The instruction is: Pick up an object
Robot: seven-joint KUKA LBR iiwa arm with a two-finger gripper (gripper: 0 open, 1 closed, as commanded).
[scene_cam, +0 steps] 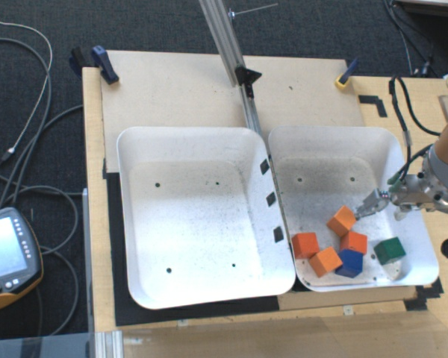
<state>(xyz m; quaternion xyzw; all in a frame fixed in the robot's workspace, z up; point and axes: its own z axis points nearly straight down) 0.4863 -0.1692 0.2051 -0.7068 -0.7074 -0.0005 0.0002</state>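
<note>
Orange, blue and green blocks huddle in the right bin's point(403, 162) near corner, so we bring our gripper point(373, 202) just above the upper orange block point(342, 220); whether its fingers are parted, we cannot tell.

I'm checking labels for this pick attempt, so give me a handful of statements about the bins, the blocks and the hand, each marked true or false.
1. All the blocks lie in the right bin. True.
2. There are two green blocks. False: only one green block is there, beside a blue block and orange ones.
3. The hand is over the left bin. False: it is over the right bin, reaching in from the right.
4. The blocks are gathered in the near part of their bin. True.
5. The blue block sits between the hand's fingers. False: it lies on the bin floor among the orange blocks, apart from the hand.
</note>
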